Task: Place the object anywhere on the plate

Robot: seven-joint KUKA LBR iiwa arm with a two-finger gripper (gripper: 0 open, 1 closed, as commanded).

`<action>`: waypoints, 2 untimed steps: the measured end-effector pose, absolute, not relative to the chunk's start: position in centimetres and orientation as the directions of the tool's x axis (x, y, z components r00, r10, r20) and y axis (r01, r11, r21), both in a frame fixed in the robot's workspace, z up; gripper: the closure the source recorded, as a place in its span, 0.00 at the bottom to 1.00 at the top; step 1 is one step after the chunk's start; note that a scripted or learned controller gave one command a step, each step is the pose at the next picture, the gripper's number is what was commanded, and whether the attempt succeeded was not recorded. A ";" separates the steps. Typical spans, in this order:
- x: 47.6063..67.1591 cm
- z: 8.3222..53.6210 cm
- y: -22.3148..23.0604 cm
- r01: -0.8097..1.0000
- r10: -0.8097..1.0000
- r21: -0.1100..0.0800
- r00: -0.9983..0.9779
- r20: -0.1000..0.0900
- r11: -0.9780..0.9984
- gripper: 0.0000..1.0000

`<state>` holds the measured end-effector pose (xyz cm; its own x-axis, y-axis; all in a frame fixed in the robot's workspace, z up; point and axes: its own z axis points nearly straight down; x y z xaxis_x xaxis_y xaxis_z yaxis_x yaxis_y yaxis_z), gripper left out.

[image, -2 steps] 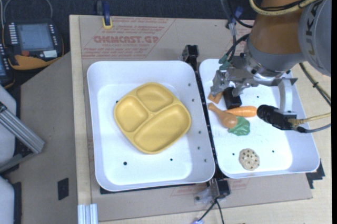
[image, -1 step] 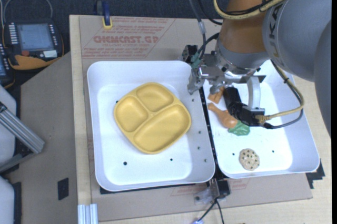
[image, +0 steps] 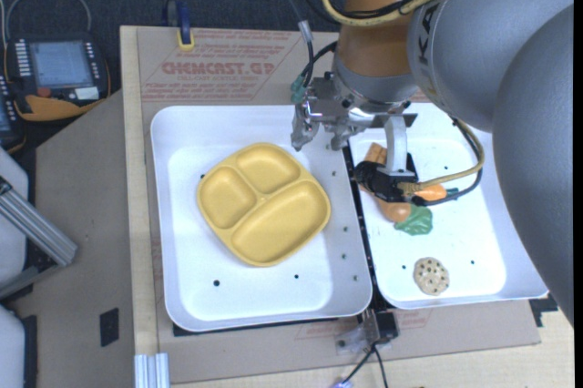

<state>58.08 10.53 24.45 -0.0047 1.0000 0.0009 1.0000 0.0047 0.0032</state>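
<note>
- Gripper (image: pixel 318 138) is hovering over the back-right corner of the left bin (image: pixel 182 268), right by the wall btwn the two bins.
- Its fingers are looking spread apart, w/ nothing btwn them.
- Yellow 3-compartment plate (image: pixel 264 204) is sitting approx mid left bin, turned at an angle, just in front of the gripper, not touching it.
- Toy carrot (image: pixel 397 211), orange w/ green top, is lying in the right bin (image: pixel 474 222) near the dividing wall, apart from the plate.
- Choc-chip cookie (image: pixel 430 275) is lying flat nearer the front of the right bin, near the carrot.
- Arm (image: pixel 401 4) is reaching in over the right bin's back.
</note>
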 end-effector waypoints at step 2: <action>61.2 23.4 16.0 1.000 1.000 0.003 -0.002 0.001 0.002 1.00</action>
<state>61.25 15.98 23.40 -0.0022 1.0000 0.0005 1.0000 0.0022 0.0031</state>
